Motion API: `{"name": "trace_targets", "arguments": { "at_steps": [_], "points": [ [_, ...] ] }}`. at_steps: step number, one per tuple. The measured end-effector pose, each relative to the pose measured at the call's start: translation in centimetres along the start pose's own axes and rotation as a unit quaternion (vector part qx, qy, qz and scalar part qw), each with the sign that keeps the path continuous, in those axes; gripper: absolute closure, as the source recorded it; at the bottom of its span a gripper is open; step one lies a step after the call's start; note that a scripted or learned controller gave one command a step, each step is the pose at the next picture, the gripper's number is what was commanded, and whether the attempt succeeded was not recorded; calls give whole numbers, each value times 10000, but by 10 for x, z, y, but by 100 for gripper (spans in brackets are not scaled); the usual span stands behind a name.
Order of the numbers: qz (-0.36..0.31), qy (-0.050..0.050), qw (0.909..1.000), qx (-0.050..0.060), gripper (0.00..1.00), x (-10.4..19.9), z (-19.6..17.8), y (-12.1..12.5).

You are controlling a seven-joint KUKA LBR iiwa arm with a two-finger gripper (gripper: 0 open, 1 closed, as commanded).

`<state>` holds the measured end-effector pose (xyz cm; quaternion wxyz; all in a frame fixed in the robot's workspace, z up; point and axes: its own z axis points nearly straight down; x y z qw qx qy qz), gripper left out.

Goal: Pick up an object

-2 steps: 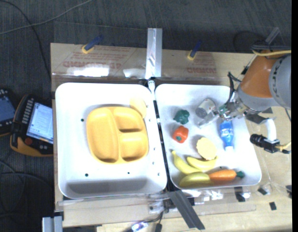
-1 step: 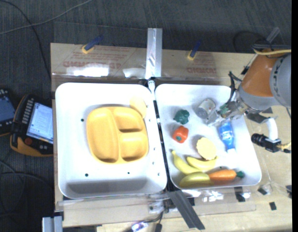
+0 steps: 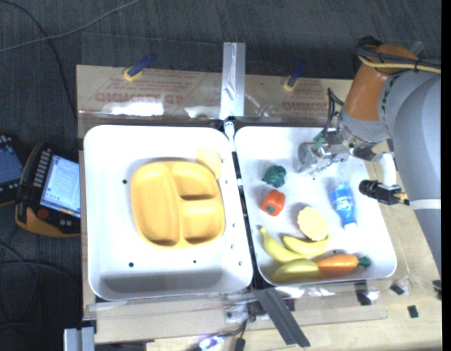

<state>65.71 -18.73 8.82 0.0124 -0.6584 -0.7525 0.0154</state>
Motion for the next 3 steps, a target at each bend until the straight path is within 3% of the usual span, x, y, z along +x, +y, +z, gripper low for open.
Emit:
{"name": "trace_targets", "arguments": {
  "at_steps": [1, 2, 3],
  "points": [
    [-833, -83, 9964, -129, 100, 12, -2, -6],
    [34, -5, 9998, -177, 100, 43, -128, 13],
    [645, 10, 9978, -173, 100, 37, -195, 10]
  ]
}}
